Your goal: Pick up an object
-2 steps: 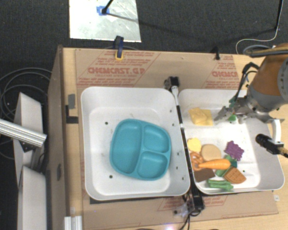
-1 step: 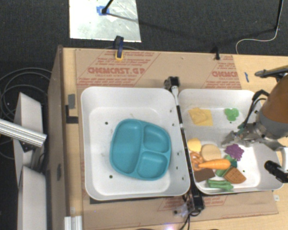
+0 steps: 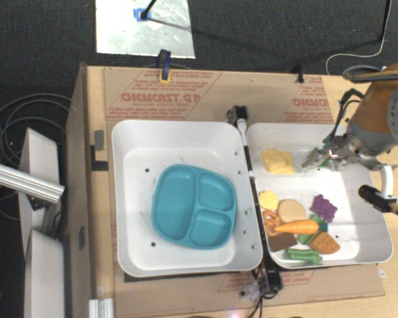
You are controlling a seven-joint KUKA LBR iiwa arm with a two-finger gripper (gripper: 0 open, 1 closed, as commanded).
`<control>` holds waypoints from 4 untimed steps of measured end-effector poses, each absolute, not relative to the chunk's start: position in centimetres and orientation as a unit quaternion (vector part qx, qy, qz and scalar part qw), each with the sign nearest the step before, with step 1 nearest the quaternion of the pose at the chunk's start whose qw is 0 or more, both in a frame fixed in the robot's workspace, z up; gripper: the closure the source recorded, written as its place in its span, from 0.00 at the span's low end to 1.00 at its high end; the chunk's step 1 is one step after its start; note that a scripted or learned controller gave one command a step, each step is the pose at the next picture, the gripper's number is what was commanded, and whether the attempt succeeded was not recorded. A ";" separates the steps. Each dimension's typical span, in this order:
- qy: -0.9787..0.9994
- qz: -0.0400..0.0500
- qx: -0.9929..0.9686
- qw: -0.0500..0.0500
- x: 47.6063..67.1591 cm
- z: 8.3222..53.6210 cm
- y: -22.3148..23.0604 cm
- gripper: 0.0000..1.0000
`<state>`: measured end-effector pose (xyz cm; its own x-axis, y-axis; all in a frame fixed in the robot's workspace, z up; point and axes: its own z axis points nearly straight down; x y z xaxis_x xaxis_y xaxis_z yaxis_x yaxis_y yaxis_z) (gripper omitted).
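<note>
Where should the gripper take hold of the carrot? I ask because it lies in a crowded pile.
Judging from its pose, grip the carrot across its thick middle, coming straight down. It lies flat on top of the pile, long axis left-right, with its sides seemingly exposed.

The brown cardboard sheet (image 3: 186,95) reads "CHEMCAST GP" (printed red, repeated at right).
</note>
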<state>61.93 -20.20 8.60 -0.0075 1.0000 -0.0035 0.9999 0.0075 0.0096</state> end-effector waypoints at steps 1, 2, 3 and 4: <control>0.707 -0.001 0.707 -0.002 54.8 8.4 -18.4 0.00; 0.710 0.002 0.705 0.005 63.4 8.6 -20.7 0.00; 0.707 -0.001 0.707 -0.002 55.4 10.1 -19.1 0.00; 0.707 -0.001 0.707 -0.002 50.9 8.3 -17.7 0.00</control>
<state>50.88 -17.68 8.32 0.0000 1.0000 0.0013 1.0000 0.0000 -0.0030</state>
